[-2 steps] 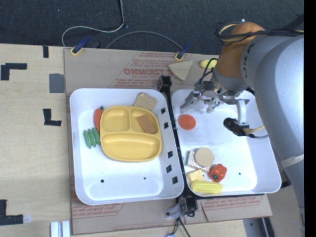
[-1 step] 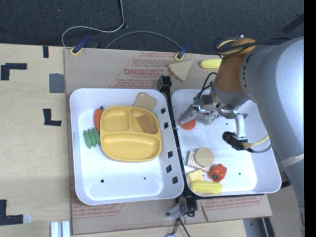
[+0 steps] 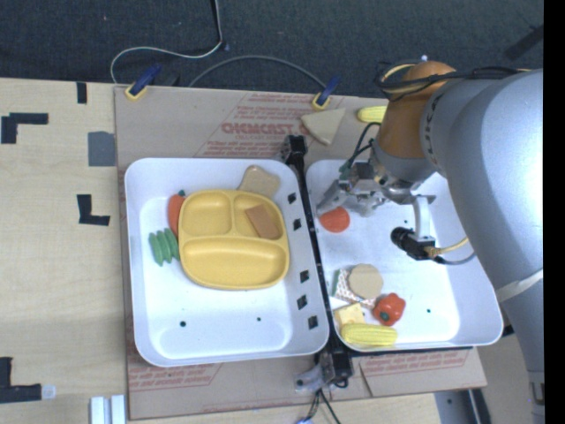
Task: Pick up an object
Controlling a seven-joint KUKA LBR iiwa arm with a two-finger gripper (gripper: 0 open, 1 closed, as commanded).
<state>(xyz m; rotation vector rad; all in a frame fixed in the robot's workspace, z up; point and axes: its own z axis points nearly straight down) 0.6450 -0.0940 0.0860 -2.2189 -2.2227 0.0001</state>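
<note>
red round piece (image 3: 334,220): lies in the right bin (image 3: 459,299), close to the divider (image 3: 305,237) between the two bins, in the half of the bin farther from the camera; it sits just under the hand. hand (image 3: 351,193): at the end of the grey arm (image 3: 494,148) with its orange band (image 3: 408,113), lowered over the right bin beside the divider, just above the red round piece; whether it is released or clenched cannot be told, and nothing is seen held in it. right bin, nearer end from the divider outward: a tan round piece (image 3: 365,281), a red pepper-like piece (image 3: 389,308), a yellow corn cob (image 3: 368,334) and a small pale cracker-like piece (image 3: 350,314), grouped close together. left bin (image 3: 150,325), on the other side of the divider: a yellow compartment tray (image 3: 231,254) with a brown slab (image 3: 262,221) in its compartment nearest the divider; a tan bread-like piece (image 3: 259,181) touching the tray's far rim; an orange piece (image 3: 176,212) and a green pod-like piece (image 3: 162,246) on the tray's side away from the divider. beyond the far end of the divider, on the cardboard sheet (image 3: 221,126) over the surface (image 3: 53,263): a tan wedge (image 3: 323,127) and a yellow piece (image 3: 372,113).
</note>
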